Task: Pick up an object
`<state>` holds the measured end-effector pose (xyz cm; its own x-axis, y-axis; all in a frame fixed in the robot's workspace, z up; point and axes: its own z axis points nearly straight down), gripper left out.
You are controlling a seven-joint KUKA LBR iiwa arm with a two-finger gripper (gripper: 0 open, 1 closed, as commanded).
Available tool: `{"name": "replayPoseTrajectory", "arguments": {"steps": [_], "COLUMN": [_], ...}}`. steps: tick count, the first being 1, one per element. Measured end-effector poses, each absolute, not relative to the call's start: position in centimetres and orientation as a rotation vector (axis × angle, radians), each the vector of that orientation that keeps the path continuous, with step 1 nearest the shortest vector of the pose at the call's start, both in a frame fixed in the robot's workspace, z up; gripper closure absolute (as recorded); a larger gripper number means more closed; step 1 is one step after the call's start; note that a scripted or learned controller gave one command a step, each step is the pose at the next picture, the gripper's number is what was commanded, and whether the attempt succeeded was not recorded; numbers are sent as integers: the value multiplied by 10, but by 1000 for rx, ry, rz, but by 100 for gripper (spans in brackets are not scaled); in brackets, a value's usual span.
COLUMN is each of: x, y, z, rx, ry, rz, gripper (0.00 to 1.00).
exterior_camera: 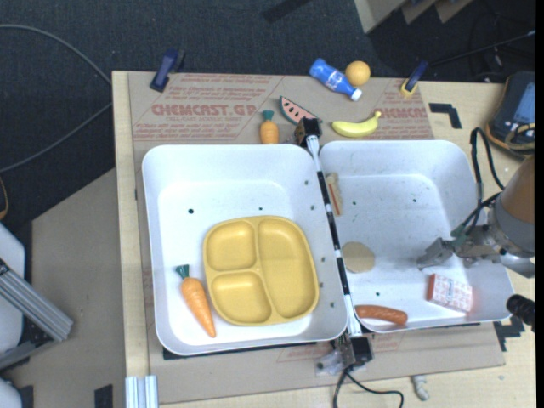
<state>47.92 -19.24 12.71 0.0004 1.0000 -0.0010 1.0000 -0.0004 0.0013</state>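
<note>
You have nothing lifted yet, as far as this shows: the gripper (435, 252) sits low inside the right bin (399, 164), fingers apart and closed on nothing, so the whole pick is left. Nearest you in that bin lie the sausage (381, 314) and the red-and-white packet (449, 291) (its print too small to read), the packet just beside the gripper, the round tan cookie (359, 257) farther in. Beyond the bin, the cardboard (212, 100) reads "CHEMCAST G.P.".
</note>
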Motion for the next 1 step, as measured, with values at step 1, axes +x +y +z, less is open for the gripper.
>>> {"name": "replayPoseTrajectory", "arguments": {"steps": [1], "x": [603], "y": [-173], "z": [84], "rx": [2219], "ry": [2224], "rz": [1], "gripper": [0]}}
